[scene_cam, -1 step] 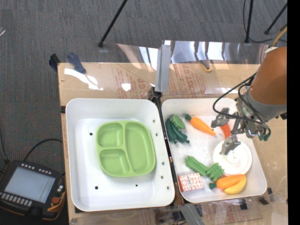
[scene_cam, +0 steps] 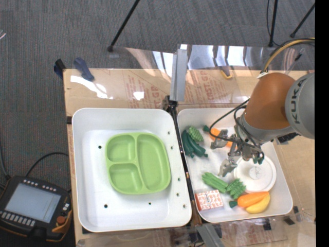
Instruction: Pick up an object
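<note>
Gripper (scene_cam: 230, 164) hangs open over the right bin (scene_cam: 286, 194), nothing between its fingers. I'd go for the green toy vegetable (scene_cam: 216, 181) just below it (probably light, rigid plastic, slippery), pinching across its narrow middle.

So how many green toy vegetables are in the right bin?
3. A dark green vegetable lies near the right bin's far left, a light green vegetable sits mid-bin, and a ridged green vegetable lies beside it. The arm may hide more.
</note>
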Controlling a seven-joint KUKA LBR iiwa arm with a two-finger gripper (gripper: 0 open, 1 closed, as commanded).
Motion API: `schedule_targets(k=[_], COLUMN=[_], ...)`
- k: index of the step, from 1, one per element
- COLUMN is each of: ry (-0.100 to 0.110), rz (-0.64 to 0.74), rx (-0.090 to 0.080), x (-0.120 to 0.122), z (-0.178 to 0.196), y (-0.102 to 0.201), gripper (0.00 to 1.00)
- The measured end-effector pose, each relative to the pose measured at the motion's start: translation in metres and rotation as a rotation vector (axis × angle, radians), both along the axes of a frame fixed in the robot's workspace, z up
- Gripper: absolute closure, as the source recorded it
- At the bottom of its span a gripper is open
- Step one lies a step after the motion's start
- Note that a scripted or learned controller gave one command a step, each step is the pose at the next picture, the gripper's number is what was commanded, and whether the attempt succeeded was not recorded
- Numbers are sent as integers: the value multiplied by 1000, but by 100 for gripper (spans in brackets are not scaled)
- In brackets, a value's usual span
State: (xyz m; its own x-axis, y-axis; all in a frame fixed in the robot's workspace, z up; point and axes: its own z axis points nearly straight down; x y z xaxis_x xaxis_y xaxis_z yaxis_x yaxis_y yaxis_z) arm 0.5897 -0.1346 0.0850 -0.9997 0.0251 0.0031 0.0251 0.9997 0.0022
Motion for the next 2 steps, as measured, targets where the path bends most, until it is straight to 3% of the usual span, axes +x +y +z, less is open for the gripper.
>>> schedule_targets(k=[1, 2], ry=[-5, -1], rz=[-152, -104], rx=[-1, -2], x=[35, -47], z=[3, 2], y=[48, 0], gripper=[0, 0])
